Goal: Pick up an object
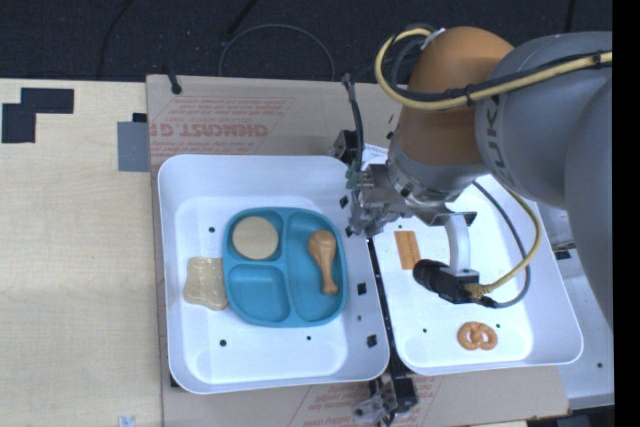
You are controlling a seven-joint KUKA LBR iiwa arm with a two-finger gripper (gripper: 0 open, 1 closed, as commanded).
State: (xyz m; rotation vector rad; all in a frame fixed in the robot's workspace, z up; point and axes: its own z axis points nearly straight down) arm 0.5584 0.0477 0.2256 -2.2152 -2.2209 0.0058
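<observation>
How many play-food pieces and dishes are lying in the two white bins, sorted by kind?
Blue divided plate: 1
Round cookie: 1
Chicken drumstick: 1
Pale bread slice: 1
Orange stick: 1
Pretzel: 1
Total: 6

Two white bins (pixel 190 335), one blue tray (pixel 270 300), one drumstick (pixel 324 260), one pretzel (pixel 477 337), one round cookie (pixel 254 237), one orange block (pixel 406 250).

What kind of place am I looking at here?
Probably a robotics lab test bench: a grey arm reaches over two white bins, with toy food on a blue tray and loose cables behind.
</observation>
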